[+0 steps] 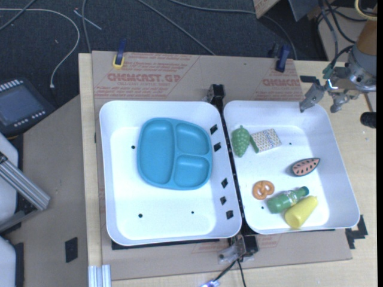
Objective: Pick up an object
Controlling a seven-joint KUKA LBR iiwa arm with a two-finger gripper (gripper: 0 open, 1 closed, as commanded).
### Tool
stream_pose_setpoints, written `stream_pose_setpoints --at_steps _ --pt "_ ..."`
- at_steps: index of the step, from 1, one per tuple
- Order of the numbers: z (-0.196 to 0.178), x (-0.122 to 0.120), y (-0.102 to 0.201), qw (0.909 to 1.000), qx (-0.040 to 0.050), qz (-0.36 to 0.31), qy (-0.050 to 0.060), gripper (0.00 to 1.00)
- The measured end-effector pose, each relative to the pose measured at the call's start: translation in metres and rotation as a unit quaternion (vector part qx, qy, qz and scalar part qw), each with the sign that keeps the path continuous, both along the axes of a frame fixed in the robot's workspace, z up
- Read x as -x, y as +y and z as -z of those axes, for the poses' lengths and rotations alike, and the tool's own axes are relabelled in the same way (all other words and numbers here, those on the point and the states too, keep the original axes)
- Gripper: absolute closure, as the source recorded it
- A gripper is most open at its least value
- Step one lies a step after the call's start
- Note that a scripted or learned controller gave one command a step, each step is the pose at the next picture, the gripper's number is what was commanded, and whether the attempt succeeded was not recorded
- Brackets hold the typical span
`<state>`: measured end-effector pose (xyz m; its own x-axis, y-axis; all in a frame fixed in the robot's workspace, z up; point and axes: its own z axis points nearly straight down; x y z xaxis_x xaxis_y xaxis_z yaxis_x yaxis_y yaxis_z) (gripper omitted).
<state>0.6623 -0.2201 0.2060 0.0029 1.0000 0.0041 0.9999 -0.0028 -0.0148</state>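
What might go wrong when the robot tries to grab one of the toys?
1. The green bottle, yellow bottle and pretzel lie bunched together, so the fingers might bump a neighbour or pinch two things.
2. The gripper hovers over the right bin's far corner, away from every toy, so closing there would probably catch nothing.

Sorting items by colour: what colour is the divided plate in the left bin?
The divided plate is light blue, seen plainly in the camera view.
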Motion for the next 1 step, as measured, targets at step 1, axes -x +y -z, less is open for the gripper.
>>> stream_pose_setpoints --at_steps 1 --pt "-0.0092 -0.0033 0.0005 1.0 0.0019 -0.002 -0.007 0.0"
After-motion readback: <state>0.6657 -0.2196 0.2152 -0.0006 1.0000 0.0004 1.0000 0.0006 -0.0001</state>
